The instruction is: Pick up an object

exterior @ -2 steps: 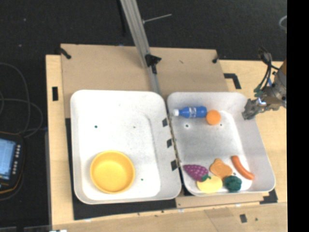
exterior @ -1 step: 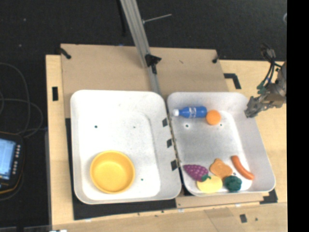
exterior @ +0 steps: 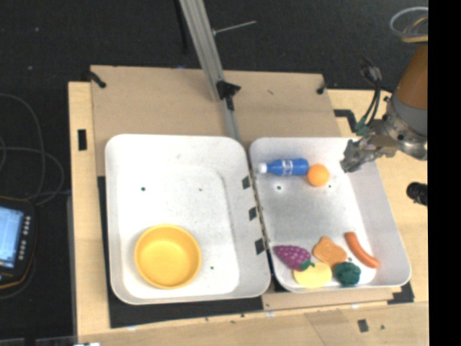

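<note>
While the arm is reaching in from the right, the gripper [exterior: 354,157] is hanging over the far right rim of the right bin [exterior: 374,193]. Its fingers are too small and dark to read, so I cannot tell whether it is released or clenched; nothing is showing between them.

Nearest candidate: the orange ball [exterior: 318,174], lying just left of the gripper and slightly nearer the camera, on the bin floor. Touching or almost touching its left side is the blue bottle [exterior: 284,167], lying on its side with its long axis running left-right. A short leftward, downward move is looking like the next requirement, and the ball is likely to roll.

Right bin, near end: a purple grape bunch [exterior: 291,254], a yellow lemon-like piece [exterior: 312,275], a tan toast-like piece [exterior: 330,251], a green lump [exterior: 347,272] and an orange-red sausage [exterior: 360,249], all crowding together, well apart from the gripper.

Left bin [exterior: 173,164]: holding a yellow bowl [exterior: 168,255] at its near left part, upright.

Both bins are sitting side by side on the bench [exterior: 180,99].
</note>
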Robot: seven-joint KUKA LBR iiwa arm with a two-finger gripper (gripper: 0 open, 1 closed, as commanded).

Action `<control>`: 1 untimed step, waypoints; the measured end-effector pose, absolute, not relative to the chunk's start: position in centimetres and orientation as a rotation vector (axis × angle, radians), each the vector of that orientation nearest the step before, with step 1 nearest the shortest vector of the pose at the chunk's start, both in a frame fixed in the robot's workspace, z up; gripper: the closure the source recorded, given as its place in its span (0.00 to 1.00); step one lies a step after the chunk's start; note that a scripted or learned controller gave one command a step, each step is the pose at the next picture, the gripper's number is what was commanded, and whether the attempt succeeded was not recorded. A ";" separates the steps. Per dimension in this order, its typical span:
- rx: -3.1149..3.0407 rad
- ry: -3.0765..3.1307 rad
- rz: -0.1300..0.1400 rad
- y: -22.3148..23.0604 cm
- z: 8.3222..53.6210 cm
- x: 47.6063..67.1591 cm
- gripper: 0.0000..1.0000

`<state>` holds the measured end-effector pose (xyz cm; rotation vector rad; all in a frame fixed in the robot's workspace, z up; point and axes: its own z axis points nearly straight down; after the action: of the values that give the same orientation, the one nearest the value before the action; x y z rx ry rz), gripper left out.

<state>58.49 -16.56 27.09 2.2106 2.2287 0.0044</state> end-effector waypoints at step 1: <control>2.214 2.228 0.001 -11.4 25.8 58.8 1.00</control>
<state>58.77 -11.38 25.75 2.2138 2.2281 0.0013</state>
